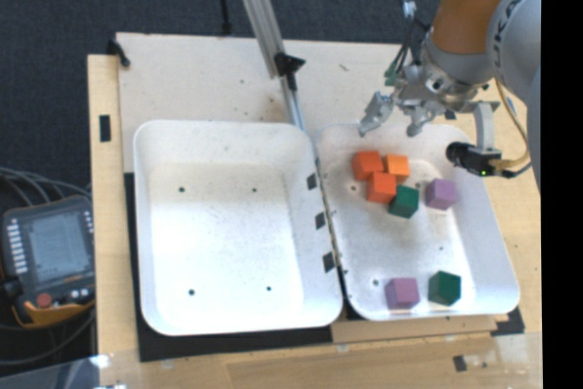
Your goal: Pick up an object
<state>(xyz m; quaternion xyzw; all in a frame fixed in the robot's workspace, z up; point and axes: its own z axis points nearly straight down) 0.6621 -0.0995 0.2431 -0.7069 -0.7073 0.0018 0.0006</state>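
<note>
Even, fairly bright overhead light. White bins (228, 223) near washed out, speckles visible on floors. Soft, short shadows beside blocks (383, 178) in right bin; no hard glare. Dark carpet behind bench (182, 77) swallows detail. Image slightly soft overall; claw (394, 118) above blocks mildly blurred. Straight edges show little distortion.
</note>
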